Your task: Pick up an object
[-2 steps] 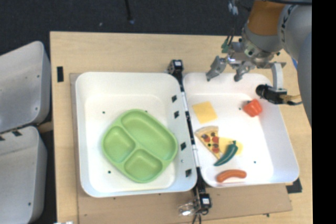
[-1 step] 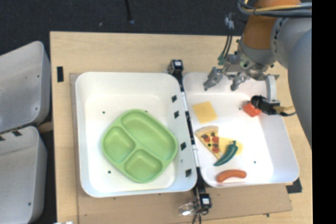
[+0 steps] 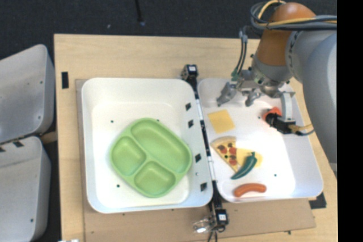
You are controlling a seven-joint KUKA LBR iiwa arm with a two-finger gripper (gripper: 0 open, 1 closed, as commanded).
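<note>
Camera view: sausage lengthwise left-right.

Grey arm, rounded orange band above wrist, cables looped over top, metal gripper with dark fingers.

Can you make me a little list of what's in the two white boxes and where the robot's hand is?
left bin: green divided plate
right bin: yellow cheese slice, pizza slice, green pepper, hot dog, all toy food
gripper: above the far end of the right bin, just beyond the cheese slice, holding nothing
nearest item to gripper: cheese slice
</note>
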